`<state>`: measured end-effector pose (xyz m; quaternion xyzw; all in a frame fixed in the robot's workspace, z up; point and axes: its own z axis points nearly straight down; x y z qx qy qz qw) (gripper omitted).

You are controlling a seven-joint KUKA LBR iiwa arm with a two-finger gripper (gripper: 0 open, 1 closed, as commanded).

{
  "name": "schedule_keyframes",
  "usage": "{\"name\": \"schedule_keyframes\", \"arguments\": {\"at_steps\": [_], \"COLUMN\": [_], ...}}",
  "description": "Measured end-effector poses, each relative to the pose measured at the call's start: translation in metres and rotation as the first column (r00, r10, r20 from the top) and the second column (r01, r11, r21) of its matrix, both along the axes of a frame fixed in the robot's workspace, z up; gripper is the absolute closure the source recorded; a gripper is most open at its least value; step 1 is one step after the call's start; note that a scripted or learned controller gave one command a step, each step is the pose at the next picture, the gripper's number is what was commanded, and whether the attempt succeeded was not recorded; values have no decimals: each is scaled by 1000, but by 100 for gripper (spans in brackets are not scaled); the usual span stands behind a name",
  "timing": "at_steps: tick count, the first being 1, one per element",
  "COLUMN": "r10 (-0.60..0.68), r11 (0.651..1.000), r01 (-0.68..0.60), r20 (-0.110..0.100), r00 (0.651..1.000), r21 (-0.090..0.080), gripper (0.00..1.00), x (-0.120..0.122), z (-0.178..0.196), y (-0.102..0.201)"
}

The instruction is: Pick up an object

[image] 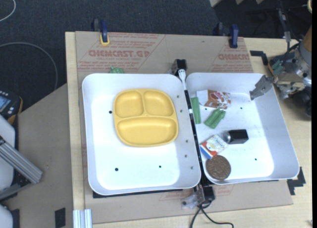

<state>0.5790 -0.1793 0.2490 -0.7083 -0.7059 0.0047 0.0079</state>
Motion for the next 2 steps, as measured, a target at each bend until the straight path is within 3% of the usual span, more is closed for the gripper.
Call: {"name": "schedule_keyframes", "arguments": {"at_steps": [1, 2], "r10": [-2, -1], "r11": [1000, 1000], "r01": [2, 1], "r20": [29, 3], "r00": [1000, 1000], "r21": [-12, 2], "gripper": [0, 0], "x": [-34, -97], "z": [99, -30], "y": [-46, -44]}}
